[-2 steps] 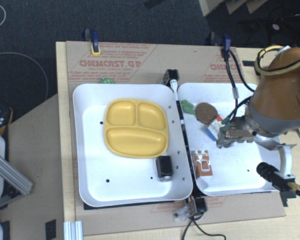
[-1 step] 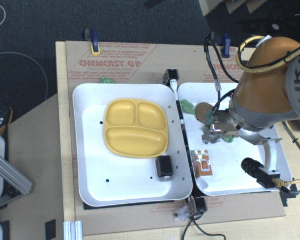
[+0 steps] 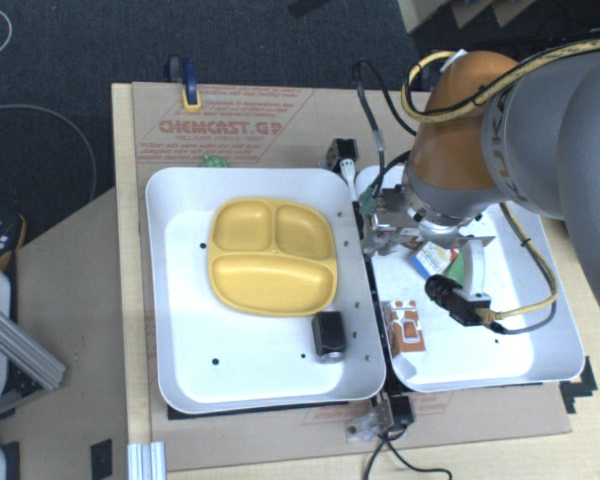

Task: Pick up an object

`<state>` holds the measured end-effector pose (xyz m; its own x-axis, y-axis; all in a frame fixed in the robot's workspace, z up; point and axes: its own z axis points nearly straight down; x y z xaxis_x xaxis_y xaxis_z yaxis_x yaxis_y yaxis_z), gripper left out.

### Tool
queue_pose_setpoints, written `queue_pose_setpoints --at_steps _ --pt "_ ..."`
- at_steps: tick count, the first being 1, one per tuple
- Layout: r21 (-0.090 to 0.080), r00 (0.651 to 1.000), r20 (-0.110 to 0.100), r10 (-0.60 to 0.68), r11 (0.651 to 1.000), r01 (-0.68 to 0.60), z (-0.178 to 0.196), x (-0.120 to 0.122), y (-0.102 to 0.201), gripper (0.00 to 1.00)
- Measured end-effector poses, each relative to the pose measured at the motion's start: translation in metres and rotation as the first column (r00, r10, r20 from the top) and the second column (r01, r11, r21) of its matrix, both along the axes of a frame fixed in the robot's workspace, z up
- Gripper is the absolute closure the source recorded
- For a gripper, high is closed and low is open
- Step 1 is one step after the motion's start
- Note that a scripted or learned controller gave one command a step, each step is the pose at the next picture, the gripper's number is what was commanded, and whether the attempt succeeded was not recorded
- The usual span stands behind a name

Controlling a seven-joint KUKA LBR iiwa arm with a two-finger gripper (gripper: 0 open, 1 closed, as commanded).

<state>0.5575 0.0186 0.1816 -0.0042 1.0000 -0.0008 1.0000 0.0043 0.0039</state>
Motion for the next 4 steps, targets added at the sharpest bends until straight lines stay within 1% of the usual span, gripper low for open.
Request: queue_pose_setpoints --at_steps 1,2,3,4 --pt "0.005 1.000 0.002 0.007 1.000 -0.007 0.077 -0.048 0.090 1.00" --pt "0.004 1.000 0.008 -0.003 1.000 0.003 0.185 -0.078 0.070 1.00" --pt "0.006 1.000 0.001 0.009 1.000 -0.009 0.211 -0.079 0.186 1.00" --pt "0.002 1.000 0.000 0.000 1.000 0.000 0.220 -0.078 0.179 1.00"
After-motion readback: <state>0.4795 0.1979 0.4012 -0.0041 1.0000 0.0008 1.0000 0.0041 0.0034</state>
